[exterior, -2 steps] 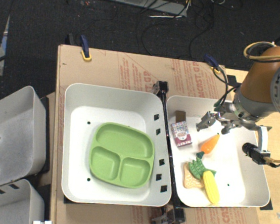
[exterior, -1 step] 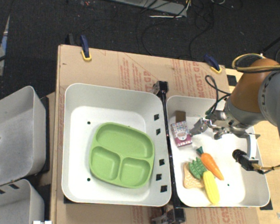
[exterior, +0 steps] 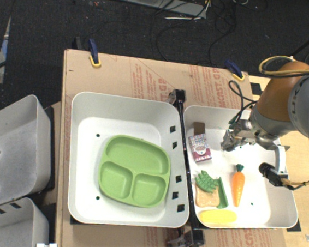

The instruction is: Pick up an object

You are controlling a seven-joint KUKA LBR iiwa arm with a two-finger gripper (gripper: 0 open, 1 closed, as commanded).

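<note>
My gripper (exterior: pixel 230 142) hangs over the upper middle of the right bin (exterior: pixel 277 207), nothing visible between its fingers. Just left of it lies a small purple and white carton (exterior: pixel 199 148) with a brown top. Below the gripper sits an orange toy carrot (exterior: pixel 238 185) with a green stem. Toward the bin's front left are a green leafy toy (exterior: pixel 207 182), a green bean-like piece (exterior: pixel 222 192), a tan slice of toast (exterior: pixel 207 199) and a yellow piece (exterior: pixel 219 216).
The left bin (exterior: pixel 88 124) holds a green divided plate (exterior: pixel 134 171). Black clamps line the wall between the bins. Spare white bins (exterior: pixel 6 148) stand off the bench at left. Cables run across the dark floor behind.
</note>
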